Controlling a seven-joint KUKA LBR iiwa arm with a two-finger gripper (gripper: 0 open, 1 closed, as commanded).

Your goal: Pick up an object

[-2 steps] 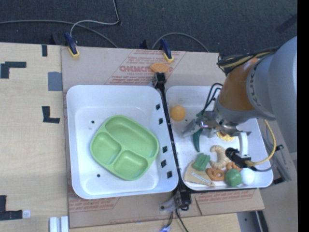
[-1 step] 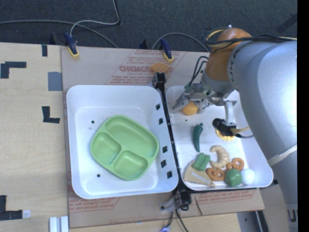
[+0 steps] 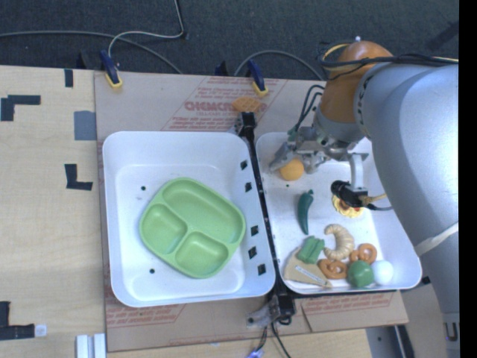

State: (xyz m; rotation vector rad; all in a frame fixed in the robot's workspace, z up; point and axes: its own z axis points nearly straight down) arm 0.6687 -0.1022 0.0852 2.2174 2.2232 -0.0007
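My gripper (image 3: 296, 159) hangs low over the back left corner of the right bin (image 3: 395, 233), fingers spread apart. A small orange fruit (image 3: 292, 171) lies on the bin floor right below and between the fingertips; whether they touch it I cannot tell. Closer to the front lie a green chili pepper (image 3: 305, 209), a pale croissant (image 3: 340, 240), an orange pretzel (image 3: 365, 253), a green ball (image 3: 360, 274) and a white ball (image 3: 383, 271).
A green divided plate (image 3: 192, 227) rests in the left bin (image 3: 127, 162). A green piece (image 3: 310, 249) and a tan wedge (image 3: 304, 275) sit at the right bin's front left. The divider wall (image 3: 257, 200) runs just left of the gripper.
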